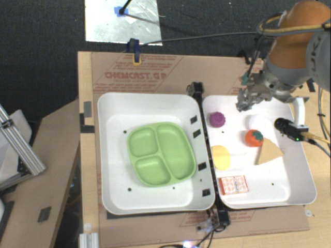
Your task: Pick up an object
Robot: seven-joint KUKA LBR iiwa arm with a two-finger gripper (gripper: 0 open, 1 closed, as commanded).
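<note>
**Jaws poised over the right bin's back edge**

Across the brown board under both bins, red print reads "CHEMCAST GP" [135,76], repeated faintly in smaller lines that cannot be read. Well to the left of the jaws [244,104], the left bin [111,138] holds a green divided tray [160,154]. Nearer, in the right bin [297,182], a purple ball [216,119] lies just below-left of the jaws; a yellow piece [221,157] and a small red-and-white carton [233,184] sit further toward the front, the carton's print too small to make out. Below-right of the jaws rest an orange-red round toy [253,137] and a tan wedge [269,152], touching. The jaws hang above the bin floor; whether they are open or closed I cannot tell, and nothing is seen between them. The arm's upper part is cut off at the frame's right. Dark cloth lies behind the surface [62,138], with a foil sheet [124,14] on it.
</note>
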